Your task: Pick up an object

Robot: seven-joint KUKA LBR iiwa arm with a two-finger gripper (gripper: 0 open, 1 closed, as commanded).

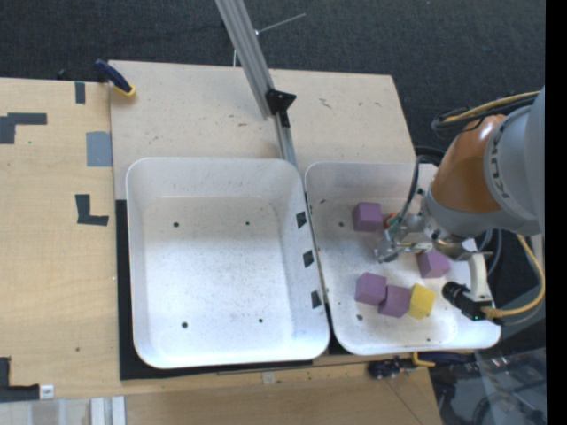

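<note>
where blocks (383, 294) cluster, fingers (386, 253) above

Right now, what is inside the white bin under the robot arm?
The right bin holds four purple blocks and a yellow block. The tool hangs among them. The arm covers the bin's right side, so anything there is hidden.
</note>
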